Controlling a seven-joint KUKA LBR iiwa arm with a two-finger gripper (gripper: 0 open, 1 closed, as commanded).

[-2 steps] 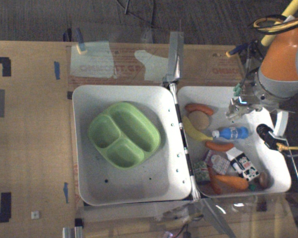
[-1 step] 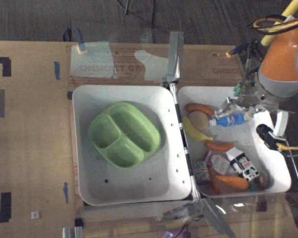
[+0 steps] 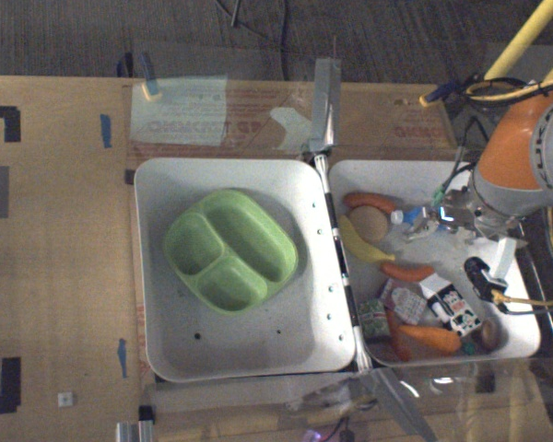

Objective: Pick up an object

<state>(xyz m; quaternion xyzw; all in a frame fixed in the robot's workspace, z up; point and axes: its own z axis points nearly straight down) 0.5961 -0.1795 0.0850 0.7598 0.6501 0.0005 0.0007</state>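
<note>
Rt bin (image 3: 525, 339): carrot (image 3: 431, 339) below fingers (image 3: 422, 224).

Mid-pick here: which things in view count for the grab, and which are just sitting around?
For the job:
- gripper, over the right bin
- banana
- brown potato
- carrot
- red sausage
- small white carton

Lying about:
- green divided plate in the left bin
- blue tape strips on the bench

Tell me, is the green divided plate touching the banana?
Apart. The camera view shows the green divided plate lying in the left bin, while the banana lies in the right bin, the bin walls between them.
</note>
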